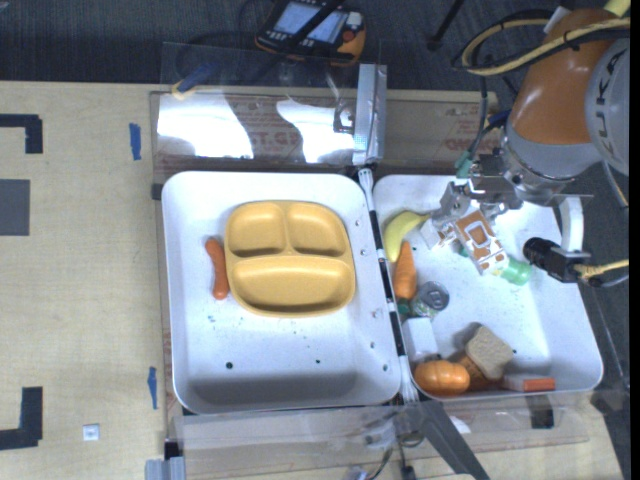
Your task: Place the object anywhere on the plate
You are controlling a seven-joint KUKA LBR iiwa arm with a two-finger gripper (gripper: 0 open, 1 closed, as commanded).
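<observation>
Two white bins sit side by side on the tabletop (70,268). The left bin (200,368) holds a yellow plate (290,258) with three compartments, lying in the bin's upper middle. Just left of the plate lies a small orange sausage (218,268), close beside its rim but on the bin floor — not on the plate.

The right bin (570,338) is crowded. A banana (400,230) lies near its upper left corner, and an orange carrot (405,273) sits just below it, against the divider. Lower down is a small grey round piece (433,296). Near the bottom edge lie an orange fruit (441,376), a tan sponge (489,349) just right of it, and a thin orange stick (530,383).

The arm (560,98) reaches in from the right, above the right bin's upper part. The pincer (462,200) hangs just right of the banana; I cannot tell whether it is spread or pressed together. Just below it is a white and orange carton (482,243), with a green piece (517,271) beside it — whether the carton is gripped is unclear.
</observation>
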